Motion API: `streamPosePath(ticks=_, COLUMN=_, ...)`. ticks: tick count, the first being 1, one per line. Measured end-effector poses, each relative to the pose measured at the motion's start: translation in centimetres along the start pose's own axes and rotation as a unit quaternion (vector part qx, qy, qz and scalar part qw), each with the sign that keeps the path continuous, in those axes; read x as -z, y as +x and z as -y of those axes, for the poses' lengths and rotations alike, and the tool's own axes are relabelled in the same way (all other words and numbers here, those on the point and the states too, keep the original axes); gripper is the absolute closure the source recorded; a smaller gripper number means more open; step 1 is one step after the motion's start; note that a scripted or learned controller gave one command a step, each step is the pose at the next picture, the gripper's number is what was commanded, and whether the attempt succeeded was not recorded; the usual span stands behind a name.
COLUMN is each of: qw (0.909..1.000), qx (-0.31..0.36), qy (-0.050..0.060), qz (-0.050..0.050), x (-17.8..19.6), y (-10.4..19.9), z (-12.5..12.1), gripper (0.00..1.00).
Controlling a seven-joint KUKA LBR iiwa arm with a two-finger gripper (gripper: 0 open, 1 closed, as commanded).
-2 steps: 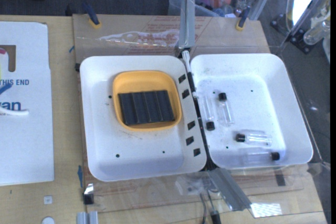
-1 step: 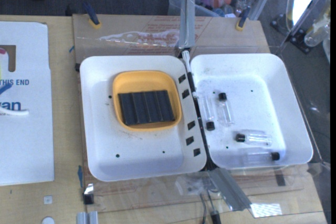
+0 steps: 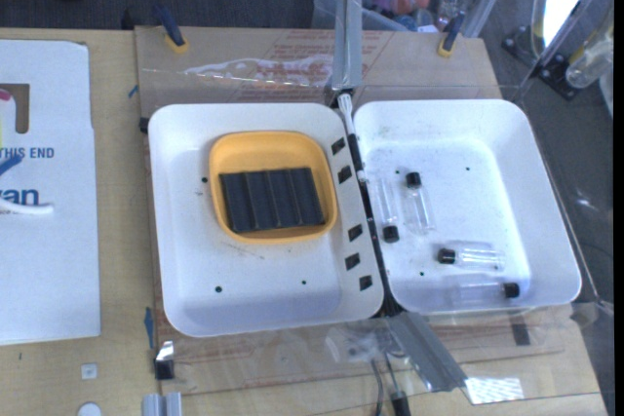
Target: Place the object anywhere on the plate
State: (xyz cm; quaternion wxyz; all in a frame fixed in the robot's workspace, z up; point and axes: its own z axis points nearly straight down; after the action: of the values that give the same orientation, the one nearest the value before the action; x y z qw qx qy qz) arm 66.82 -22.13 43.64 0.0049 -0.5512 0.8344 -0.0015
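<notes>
Yellow plate (image 3: pixel 273 148) in left bin (image 3: pixel 180 239), dark ridged slab (image 3: pixel 272 200) lying on it. Four clear black-capped vials (image 3: pixel 417 202) scattered in right bin (image 3: pixel 507 151). Claw state: cannot tell.

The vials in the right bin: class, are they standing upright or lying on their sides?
Lying down. Each clear vial shows its full length flat on the right bin floor, black caps pointing sideways.

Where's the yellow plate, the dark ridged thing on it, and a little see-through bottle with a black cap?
Yellow plate (image 3: pixel 226 154): camera view, on its bare upper-left rim.
Dark ridged block (image 3: pixel 272 199): camera view, on its middle.
Clear vial (image 3: pixel 417 201): camera view, on its glass body, right bin.
</notes>
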Motion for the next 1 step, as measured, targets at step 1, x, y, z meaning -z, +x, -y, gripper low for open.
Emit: streamPosePath(ticks=1, qw=0.9982, qx=0.061, qy=0.000, qz=0.000, x=-0.01, y=0.00, z=0.00, gripper=1.00)
